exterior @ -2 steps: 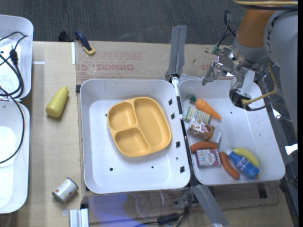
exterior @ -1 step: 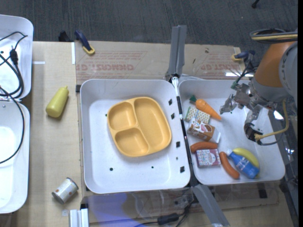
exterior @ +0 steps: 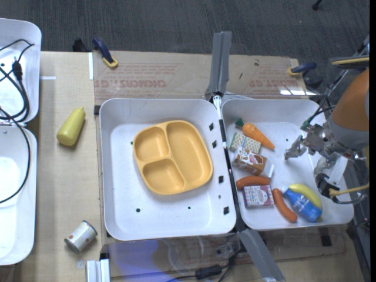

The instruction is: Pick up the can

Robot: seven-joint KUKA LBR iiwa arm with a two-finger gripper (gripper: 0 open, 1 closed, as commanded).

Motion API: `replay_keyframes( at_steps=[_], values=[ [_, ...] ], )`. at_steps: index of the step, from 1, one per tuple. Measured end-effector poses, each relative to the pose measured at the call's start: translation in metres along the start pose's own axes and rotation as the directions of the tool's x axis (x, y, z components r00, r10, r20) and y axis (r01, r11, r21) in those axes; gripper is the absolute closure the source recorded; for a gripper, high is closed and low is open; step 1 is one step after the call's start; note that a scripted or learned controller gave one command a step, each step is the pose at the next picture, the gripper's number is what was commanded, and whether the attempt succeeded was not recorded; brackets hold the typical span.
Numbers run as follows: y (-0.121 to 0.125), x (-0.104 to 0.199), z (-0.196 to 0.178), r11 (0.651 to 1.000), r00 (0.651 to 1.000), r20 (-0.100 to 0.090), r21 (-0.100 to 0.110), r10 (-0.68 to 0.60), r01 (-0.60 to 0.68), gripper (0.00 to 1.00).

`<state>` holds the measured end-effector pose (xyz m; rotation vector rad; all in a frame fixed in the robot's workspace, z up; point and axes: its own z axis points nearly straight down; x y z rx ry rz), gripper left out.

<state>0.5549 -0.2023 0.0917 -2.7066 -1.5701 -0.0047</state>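
Can lies outside both bins, far from the jaws.

The can lies on its side on the table, off the lower-left corner of the left bin. The gripper hangs over the right bin, jaws apparently open and empty. Risk: the reach across may end short, or the jaws roll the can away.

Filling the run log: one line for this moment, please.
gripper: over right bin, holding nothing | can: on bench, outside bins, lower left | pick: not begun
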Motion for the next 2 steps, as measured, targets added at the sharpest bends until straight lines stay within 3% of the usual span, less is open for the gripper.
replay_keyframes(
  at_steps=[1,2],
  values=[
    [0.0356,0.0207,0.0015,1.000,1.000,-0.001,0.003,0.009,-0.009,0.00],
    [0.0389,0.0228,0.0007,0.996,0.996,-0.002,0.001,0.087,-0.087,0.00]
  ],
)
